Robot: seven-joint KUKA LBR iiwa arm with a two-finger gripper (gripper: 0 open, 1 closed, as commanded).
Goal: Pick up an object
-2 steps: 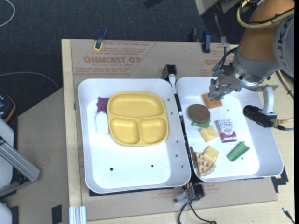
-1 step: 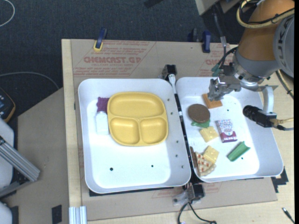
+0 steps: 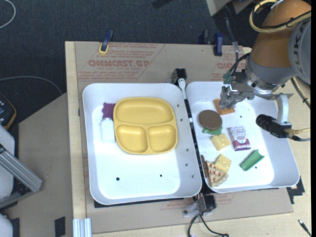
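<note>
The small flat orange wedge [image 3: 227, 108] lies near the back edge of the right white bin [image 3: 276, 177], partly under the gripper [image 3: 228, 99]. Whether it's open or closed on anything, can't tell from this angle. Main risk is the thing being so thin that the gripper scrapes the bin floor, or it skids toward the round brown disc [image 3: 210, 120]

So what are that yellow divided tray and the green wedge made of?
The yellow three-compartment tray looks like moulded plastic: smooth, uniform colour, soft sheen, rounded edges. The small green wedge-shaped piece is probably plastic toy food too, though it is too small to tell.
</note>
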